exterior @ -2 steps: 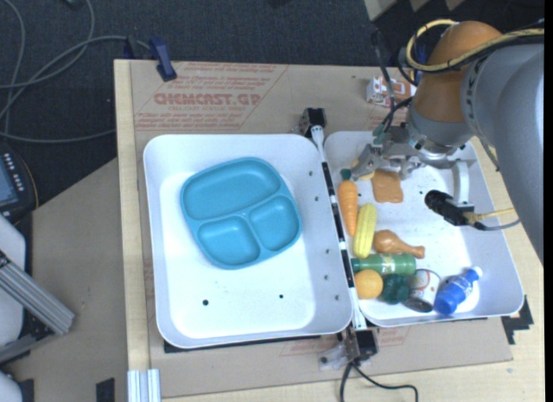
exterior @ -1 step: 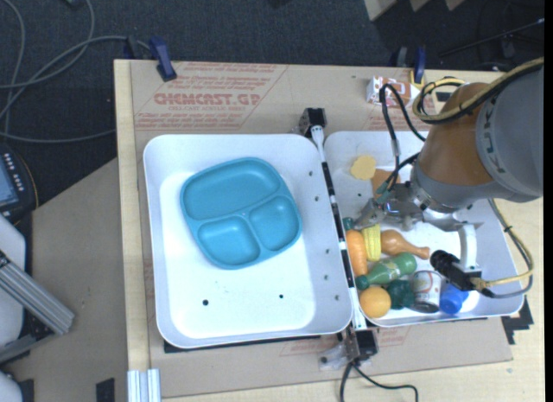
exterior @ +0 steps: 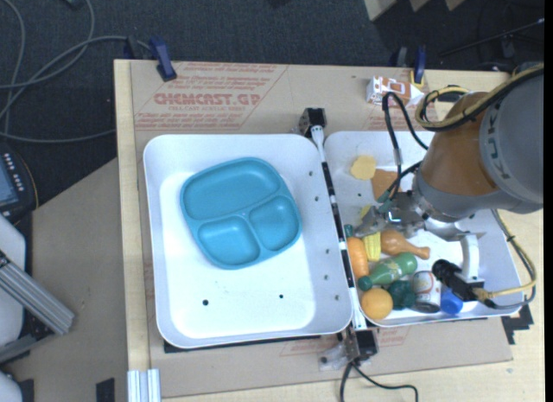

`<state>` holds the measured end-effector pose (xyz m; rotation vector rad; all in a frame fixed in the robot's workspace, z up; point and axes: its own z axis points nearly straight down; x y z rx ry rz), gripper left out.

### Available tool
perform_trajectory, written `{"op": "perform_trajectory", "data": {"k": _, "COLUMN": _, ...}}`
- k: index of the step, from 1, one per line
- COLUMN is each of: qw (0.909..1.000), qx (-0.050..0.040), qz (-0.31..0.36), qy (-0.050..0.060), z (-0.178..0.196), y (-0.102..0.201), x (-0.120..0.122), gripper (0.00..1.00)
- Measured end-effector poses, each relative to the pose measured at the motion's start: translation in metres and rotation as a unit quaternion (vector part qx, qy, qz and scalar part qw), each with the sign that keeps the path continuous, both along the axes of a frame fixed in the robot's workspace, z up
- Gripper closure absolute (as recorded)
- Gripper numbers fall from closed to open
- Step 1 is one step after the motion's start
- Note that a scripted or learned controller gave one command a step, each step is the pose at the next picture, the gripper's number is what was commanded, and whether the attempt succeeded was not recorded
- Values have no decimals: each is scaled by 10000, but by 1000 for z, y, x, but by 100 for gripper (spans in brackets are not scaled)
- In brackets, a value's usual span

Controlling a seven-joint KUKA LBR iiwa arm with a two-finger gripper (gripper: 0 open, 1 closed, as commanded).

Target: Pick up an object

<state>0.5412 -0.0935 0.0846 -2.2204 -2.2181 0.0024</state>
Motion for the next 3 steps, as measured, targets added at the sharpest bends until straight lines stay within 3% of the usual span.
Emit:
{"op": "perform_trajectory", "data": {"k": 1, "qw": 10000, "qx": -17, "qz": 13, "qy": -46, "z": 0, "y": -12, "x": 51, "gripper": 0}}
{"op": "perform_trajectory", "data": {"k": 2, "qw": 10000, "qx": -8, "qz": 13, "qy": -26, "z": 0, "y": 0, "x": 53, "gripper": 0}}
{"op": "perform_trajectory", "data": {"k": 3, "qw": 10000, "qx": -10, "qz": 9, "qy": -41, "z": 10, "y": 0, "x": 54, "gripper": 100}}
